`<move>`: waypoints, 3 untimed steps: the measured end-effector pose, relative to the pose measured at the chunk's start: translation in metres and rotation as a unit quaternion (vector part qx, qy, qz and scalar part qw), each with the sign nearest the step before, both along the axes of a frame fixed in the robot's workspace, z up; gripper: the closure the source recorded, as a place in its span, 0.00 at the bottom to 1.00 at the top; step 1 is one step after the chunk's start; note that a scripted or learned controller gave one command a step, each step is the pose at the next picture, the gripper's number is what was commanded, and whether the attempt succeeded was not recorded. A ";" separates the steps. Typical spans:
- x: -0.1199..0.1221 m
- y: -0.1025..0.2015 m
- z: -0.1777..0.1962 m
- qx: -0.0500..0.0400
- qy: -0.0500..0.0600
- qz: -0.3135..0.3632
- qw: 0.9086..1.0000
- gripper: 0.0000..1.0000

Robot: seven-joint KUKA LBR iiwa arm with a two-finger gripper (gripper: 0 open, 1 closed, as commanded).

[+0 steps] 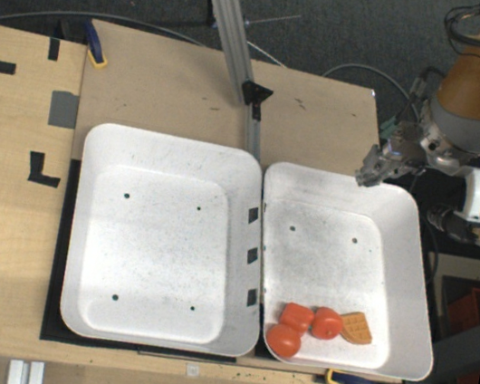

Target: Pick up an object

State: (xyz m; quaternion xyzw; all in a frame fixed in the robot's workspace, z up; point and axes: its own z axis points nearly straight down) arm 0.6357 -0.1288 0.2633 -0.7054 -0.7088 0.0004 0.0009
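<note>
Hovering over the far right corner of the right bin [411, 263], the gripper [370, 174] carries nothing that can be seen, and whether it is spread or pressed together cannot be told from this slanted look. The step in hand seems to be the approach, with no pick made yet. The things worth picking sit well apart from it, huddled against the near edge of that same bin: three small red tomato-like pieces [304, 326] touching one another, and just beside them toward the right a tan wedge [357, 328] that looks like a bit of bread or cracker. The next move likely calls for travelling across the bin to that near edge, then descending over one piece.
</note>
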 end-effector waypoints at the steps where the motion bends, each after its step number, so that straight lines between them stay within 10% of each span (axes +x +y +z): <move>1: 0.005 0.055 0.004 0.001 -0.001 0.001 1.000 1.00; 3: 0.025 0.155 -0.007 0.000 0.000 0.001 1.000 1.00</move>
